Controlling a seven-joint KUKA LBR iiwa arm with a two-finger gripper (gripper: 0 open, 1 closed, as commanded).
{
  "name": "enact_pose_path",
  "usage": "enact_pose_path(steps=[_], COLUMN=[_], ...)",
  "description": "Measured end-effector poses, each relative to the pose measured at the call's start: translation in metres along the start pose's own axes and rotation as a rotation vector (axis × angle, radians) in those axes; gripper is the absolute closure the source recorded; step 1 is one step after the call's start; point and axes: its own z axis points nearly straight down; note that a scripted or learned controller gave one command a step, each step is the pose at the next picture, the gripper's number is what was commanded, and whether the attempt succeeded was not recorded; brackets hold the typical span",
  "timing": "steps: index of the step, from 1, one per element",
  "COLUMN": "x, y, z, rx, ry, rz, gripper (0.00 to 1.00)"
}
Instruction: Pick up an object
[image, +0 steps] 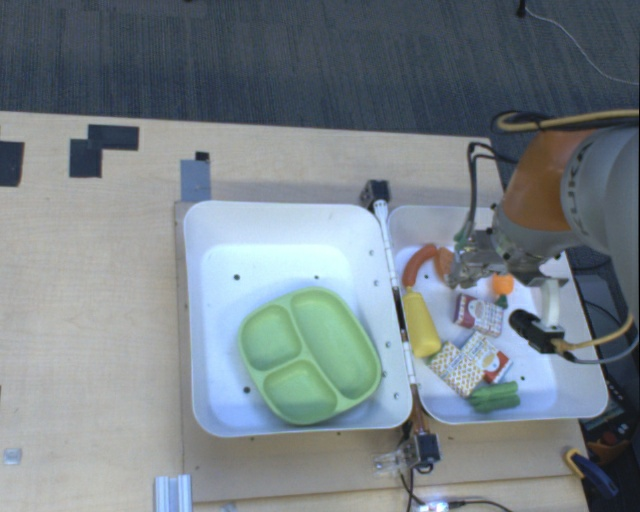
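Note:
My gripper (468, 268) hangs low over the back of the right bin (570, 400), beside a curved orange-red sausage toy (420, 262) on its left. A small orange piece (502, 286) lies just to its right. A red and white carton (481, 315) sits just in front of the gripper. A yellow bottle (421, 326) lies along the bin's left wall. Nearer the front are a checkered box (464, 364) and a green vegetable toy (495, 397). The gripper's tip is dark and partly hidden by the wrist.
The left bin (215, 300) holds a green divided plate (310, 355). A divider rail (392, 290) runs between the bins. The arm's grey body and orange band (545, 190) hang over the right bin's back right corner. Black cables (545, 335) loop at the right.

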Motion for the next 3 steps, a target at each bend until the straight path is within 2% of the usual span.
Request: enact_pose_path(steps=[1, 2, 3], x=[0.0, 0.001, 0.001], y=[0.0, 0.001, 0.001], z=[0.0, -0.011, -0.011], rx=[0.0, -0.003, -0.003], ry=[0.0, 0.0, 0.0], rz=[0.0, -0.002, -0.002], gripper=[0.0, 1.0, 0.0])
